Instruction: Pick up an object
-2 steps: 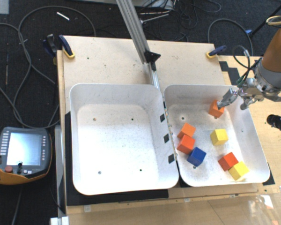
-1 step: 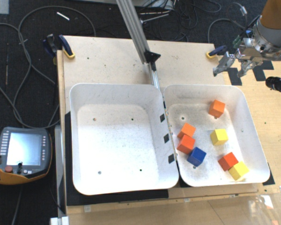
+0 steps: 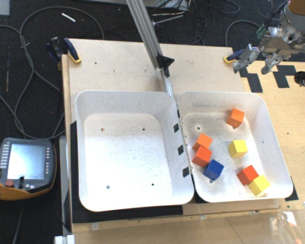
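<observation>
Yellow cube [image 3: 258,185] and six other cubes lie loose in the right bin [image 3: 274,136], ready for picking, while at two o'clock the gripper [image 3: 259,59] hovers above the tabletop [image 3: 122,65], jaws open and empty.

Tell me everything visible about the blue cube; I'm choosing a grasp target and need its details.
The blue cube is a small solid block, evenly dark blue, looking like painted wood or plastic. It sits on the floor of the right bin, low and toward that bin's left side, turned so one corner faces the camera. Its upper left edge meets or nearly meets a red-orange cube; contact cannot be confirmed. The gripper is far off, above the bench beyond the bin's far right corner.
</observation>
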Controlling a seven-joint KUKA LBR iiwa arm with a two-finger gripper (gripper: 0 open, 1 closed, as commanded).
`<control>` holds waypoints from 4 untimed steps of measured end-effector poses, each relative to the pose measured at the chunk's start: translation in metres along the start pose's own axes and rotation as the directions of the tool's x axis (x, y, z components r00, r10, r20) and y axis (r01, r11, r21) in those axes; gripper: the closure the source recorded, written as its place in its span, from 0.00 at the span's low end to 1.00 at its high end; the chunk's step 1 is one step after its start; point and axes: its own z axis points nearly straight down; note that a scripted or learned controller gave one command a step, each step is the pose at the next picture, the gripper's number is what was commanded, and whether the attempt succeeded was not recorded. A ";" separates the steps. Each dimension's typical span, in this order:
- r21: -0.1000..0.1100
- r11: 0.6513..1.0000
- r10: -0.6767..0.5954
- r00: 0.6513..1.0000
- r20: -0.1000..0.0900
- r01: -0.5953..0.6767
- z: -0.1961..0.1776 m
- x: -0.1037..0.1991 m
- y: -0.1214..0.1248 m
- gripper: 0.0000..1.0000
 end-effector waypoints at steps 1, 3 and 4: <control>0.020 1.000 0.009 1.000 -0.003 -0.009 0.095 -0.008 -0.077 0.00; 0.001 1.000 0.004 1.000 -0.002 -0.004 0.247 -0.063 -0.100 0.00; 0.000 1.000 0.005 1.000 0.000 -0.005 0.236 -0.063 -0.101 1.00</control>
